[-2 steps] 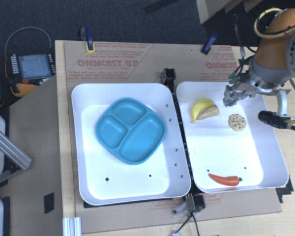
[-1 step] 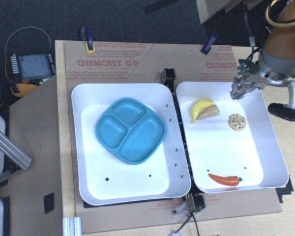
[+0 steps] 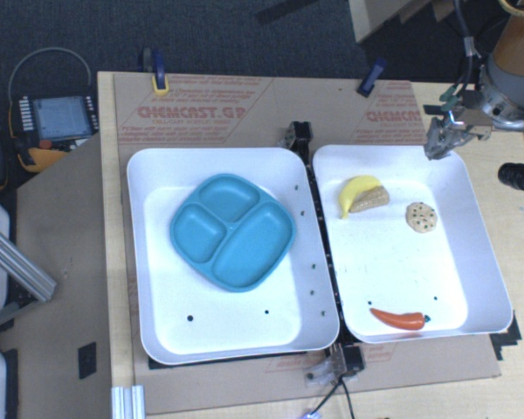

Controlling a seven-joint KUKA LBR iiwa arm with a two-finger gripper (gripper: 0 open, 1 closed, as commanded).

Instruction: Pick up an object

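Progress on the task is nil as far as can be judged: no object is off its bin floor, and none sits between the fingers.

Gripper [image 3: 440, 147] hangs above the far rim of the right bin [image 3: 485, 260], towards that bin's far right corner. It is small and dark against the board behind it, so I cannot tell how it is set. Nothing is seen in it.

Candidate objects, all in the right bin:
- banana piece [image 3: 361, 195], yellow with a tan cut face, lying near the far left corner.
- cookie [image 3: 421, 217], round and speckled, lying just right of the banana piece and apart from it, nearest to the gripper.
- red pepper [image 3: 398, 319], lying flat along the near edge, well apart from the other two.

The left bin [image 3: 148, 260] carries a blue divided plate [image 3: 232, 231] about its middle, set askew to the bin's edges.

Remaining, in my judgement: choosing a target, travelling over it, descending, closing, and lifting. The cookie would need the shortest travel; it lies flat and low, which may make the pinch uncertain.
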